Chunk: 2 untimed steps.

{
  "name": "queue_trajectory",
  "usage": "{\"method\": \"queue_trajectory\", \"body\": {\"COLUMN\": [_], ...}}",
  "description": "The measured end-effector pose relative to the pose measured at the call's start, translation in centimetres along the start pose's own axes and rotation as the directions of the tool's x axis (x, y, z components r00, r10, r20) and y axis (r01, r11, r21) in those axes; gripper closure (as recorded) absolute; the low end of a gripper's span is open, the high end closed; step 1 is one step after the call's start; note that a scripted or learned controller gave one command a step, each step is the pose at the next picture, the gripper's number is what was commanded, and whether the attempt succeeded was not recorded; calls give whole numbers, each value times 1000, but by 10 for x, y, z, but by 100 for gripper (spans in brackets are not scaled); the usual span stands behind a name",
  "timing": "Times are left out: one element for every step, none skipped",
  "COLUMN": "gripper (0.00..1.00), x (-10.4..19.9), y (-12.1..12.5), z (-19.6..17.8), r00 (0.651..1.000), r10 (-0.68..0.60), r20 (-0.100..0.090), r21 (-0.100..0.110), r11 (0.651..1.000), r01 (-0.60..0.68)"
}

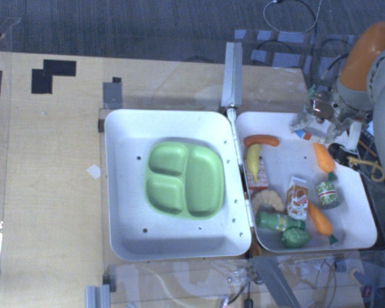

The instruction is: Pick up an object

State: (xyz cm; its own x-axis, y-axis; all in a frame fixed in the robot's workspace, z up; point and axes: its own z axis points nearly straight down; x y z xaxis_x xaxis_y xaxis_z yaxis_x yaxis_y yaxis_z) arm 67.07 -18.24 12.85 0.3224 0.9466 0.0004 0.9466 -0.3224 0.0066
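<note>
- Gripper (321,117) hangs over the far right corner of the right bin (366,233), with the arm (372,63) reaching in from your right; you cannot tell from this slant whether it is released or clenched, and nothing shows held in it
- Candidates all lie in the right bin, so that is where you should expect the pick: a sausage (262,140) and banana (253,159) along the left wall, a carton (298,199) mid-bin, a carrot (323,158) just beside the gripper, a small jar (328,195), a second carrot (319,219), and a green bottle (273,221) and green lump (295,237) at the near edge
- My guess is the carrot by the gripper is the likeliest target, simply because it is nearest
- Left bin (115,172) carries a green tray (185,179), well apart from the gripper
- Wrist hardware and cables crowd the bin's far right corner, so anything under them is hidden from you
- Near-edge items press together; where the bottle ends and the lump begins is hard to make out
</note>
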Motion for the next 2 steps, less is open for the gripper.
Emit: {"method": "queue_trajectory", "body": {"gripper": [0,0], "x": [1,1], "y": [0,0], "z": [0,0], "r00": [1000,1000], "r10": [-1,-1], "r20": [0,0], "r21": [0,0], "r11": [1000,1000], "r01": [1,1]}}
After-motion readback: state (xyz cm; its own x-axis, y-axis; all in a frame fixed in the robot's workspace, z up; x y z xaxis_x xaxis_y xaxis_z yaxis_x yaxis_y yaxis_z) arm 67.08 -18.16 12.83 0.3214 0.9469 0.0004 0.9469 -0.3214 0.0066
